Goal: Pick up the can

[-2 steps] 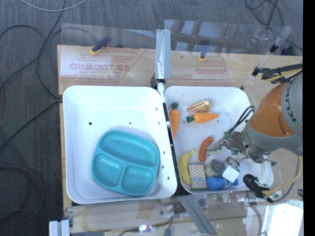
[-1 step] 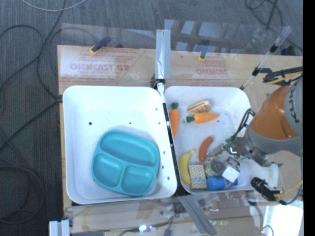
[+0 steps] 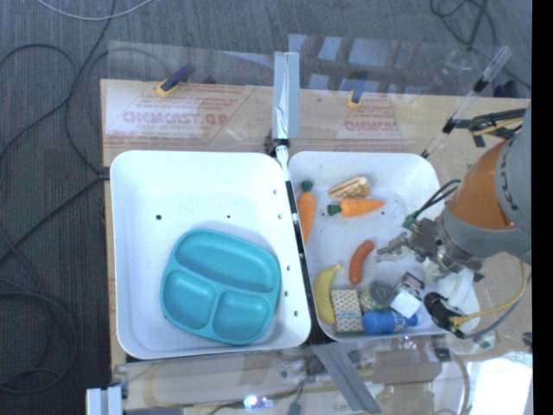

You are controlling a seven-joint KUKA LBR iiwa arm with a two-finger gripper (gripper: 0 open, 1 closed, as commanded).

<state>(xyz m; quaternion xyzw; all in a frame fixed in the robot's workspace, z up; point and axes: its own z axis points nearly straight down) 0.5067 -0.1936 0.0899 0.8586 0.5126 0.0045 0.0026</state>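
Can: judged to be the short patterned item (image 3: 346, 309) at the 6 o'clock edge of the right bin (image 3: 429, 169); identification is not certain at this resolution.
Can position: resting on the bin floor, touching the banana (image 3: 325, 290) at its 10 o'clock and just beside the blue bottle (image 3: 385, 322) at its 3 o'clock.
Can condition: not lifted and not in contact with the gripper.
Gripper: (image 3: 406, 245) low over the right bin's 3 o'clock half, at about 1 o'clock from the can and apart from it.
Gripper state: cannot be told, as the tip is small and merges with the clutter beneath it. No item is seen held.
Arm: (image 3: 488, 206) enters from 3 o'clock, orange band above the wrist.
Neighbours: red pepper (image 3: 361, 260) lies between gripper and banana. Two carrots (image 3: 307, 213) (image 3: 361, 206) lie toward 12 o'clock, well clear of the can.
Left bin: (image 3: 173, 167) holds a teal tray (image 3: 223, 285), which plays no part in the task.
Done: judged to be only an approach into the correct bin.
Left: travel toward 7 o'clock to get over the can, then descent, grip and lift, so the whole pick is outstanding.
Risk: crowded neighbours at the can's sides may foul the grip.
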